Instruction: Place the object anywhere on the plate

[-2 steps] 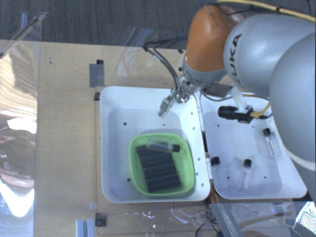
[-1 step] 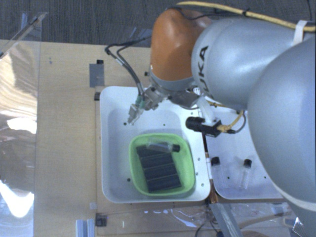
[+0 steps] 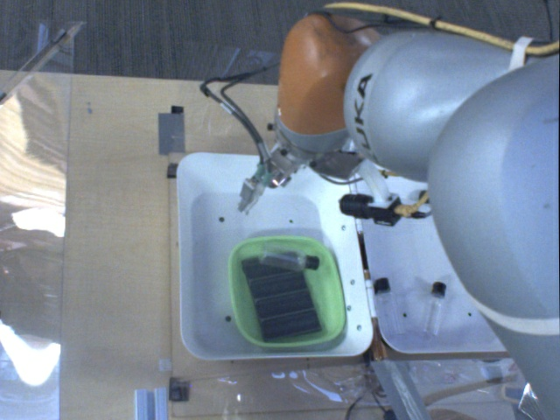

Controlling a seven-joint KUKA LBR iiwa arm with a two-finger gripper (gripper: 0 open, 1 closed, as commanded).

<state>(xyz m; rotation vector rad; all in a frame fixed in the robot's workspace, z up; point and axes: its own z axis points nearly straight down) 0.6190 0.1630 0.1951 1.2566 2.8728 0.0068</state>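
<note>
A pale wooden bench (image 3: 105,234) is seen from above, taking up most of the view. Beyond its far edge, a dark grey ribbed floor (image 3: 157,16) is shown across the top. Bright glare (image 3: 31,208) is thrown over the bench's left side, where a clear sheet (image 3: 35,147) seems to be laid or stood. Small grey brackets (image 3: 171,131) are fixed to the benchtop near the left bin's far corner, and another (image 3: 150,402) is seen at the near edge. Crumpled clear film (image 3: 289,381) is spread along the front.
</note>
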